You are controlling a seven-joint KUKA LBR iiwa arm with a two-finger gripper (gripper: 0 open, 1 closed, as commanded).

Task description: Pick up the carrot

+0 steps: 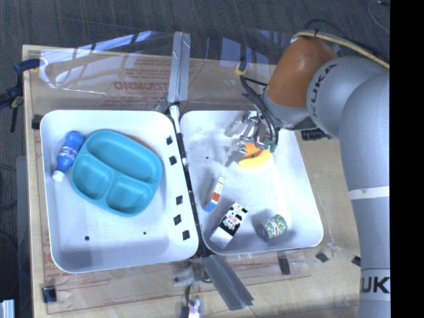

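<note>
An orange and yellow piece, which I take for the carrot [257, 158], lies in the upper middle of the right bin [301, 177]. My gripper [250, 140] is low in that bin, directly over the piece's upper left part and covering some of it. Its fingers look spread, one on each side above the piece, so it stands open. The view does not show the piece clamped between them.
The right bin also holds a small tube [215, 193], a black-and-white box [230, 221] and a green can [272, 226] near its front. In the left bin lie a blue divided plate [119, 170] and a blue bottle [67, 152]. A divider wall [180, 177] separates the bins.
</note>
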